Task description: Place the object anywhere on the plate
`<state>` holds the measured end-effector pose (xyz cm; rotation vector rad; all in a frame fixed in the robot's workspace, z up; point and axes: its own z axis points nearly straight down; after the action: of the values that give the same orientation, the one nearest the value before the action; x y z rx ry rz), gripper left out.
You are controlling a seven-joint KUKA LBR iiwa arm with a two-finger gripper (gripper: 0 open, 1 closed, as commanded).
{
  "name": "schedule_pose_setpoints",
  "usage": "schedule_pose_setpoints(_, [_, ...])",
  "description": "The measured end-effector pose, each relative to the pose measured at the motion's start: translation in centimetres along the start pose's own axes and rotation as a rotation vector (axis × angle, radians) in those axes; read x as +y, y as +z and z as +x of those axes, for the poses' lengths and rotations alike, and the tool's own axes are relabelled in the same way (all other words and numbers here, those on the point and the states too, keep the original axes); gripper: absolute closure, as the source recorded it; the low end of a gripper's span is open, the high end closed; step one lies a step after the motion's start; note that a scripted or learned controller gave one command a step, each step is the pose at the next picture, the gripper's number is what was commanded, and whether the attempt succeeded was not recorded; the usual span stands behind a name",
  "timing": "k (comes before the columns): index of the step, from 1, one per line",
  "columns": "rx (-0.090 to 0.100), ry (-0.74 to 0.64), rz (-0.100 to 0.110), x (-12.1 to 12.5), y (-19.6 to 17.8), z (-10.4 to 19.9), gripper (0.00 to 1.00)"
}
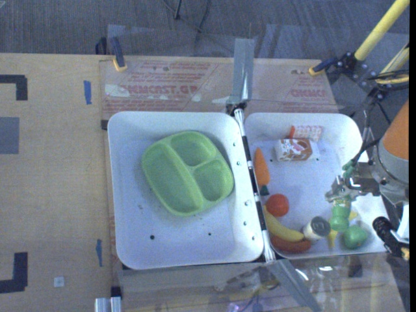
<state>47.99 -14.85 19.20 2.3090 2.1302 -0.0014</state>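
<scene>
From my screen, the nearest items crowd the right bin's (325, 123) near edge: a banana (281, 227), a red pepper (290, 244), a small jar (318, 227) and green toys (345, 227). The gripper (342, 190) hangs just above those green pieces; I cannot tell its grip state. Farther back lie a tomato (277, 205), a carrot (261, 166) and a snack box (293, 149). The green divided plate (188, 171) sits in the left bin (130, 226), well apart. Cardboard (175, 86) and grey carpet (78, 12) lie beyond.
</scene>
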Motion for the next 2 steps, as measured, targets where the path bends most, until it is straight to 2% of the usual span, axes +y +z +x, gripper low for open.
schedule_pose_setpoints(1, [0.000, 0.002, -0.001, -0.5, -5.0, 6.6, 1.00])
schedule_pose_setpoints(2, [0.000, -0.026, 0.000, -1.2, -5.7, 14.5, 1.00])
